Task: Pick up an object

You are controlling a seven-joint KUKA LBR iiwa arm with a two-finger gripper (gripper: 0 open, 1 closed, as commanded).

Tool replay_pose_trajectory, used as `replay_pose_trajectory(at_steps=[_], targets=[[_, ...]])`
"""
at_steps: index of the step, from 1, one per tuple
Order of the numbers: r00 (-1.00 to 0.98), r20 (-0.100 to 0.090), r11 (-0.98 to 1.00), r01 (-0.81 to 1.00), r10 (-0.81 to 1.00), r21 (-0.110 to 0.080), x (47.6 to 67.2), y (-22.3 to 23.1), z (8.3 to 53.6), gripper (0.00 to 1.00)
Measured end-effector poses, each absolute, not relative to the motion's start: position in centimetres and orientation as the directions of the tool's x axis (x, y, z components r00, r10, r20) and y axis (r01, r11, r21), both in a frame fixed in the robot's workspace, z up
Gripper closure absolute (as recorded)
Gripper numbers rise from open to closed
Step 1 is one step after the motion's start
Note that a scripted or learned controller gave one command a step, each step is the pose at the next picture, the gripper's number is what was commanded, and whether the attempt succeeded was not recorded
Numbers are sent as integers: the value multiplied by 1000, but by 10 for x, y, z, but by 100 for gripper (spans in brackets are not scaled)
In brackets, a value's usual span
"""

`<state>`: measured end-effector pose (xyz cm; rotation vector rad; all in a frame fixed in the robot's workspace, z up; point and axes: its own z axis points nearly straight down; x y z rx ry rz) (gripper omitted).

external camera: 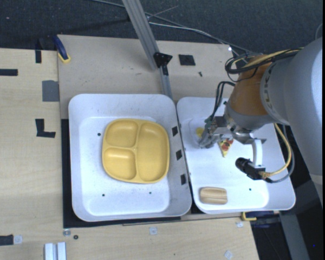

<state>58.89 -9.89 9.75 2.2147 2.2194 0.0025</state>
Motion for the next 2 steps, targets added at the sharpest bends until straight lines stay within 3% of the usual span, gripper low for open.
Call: replay_pose_trajectory(at_steps=[2], targets=[[0,-1,0,1000,1000,4,587,-109,219,100]])
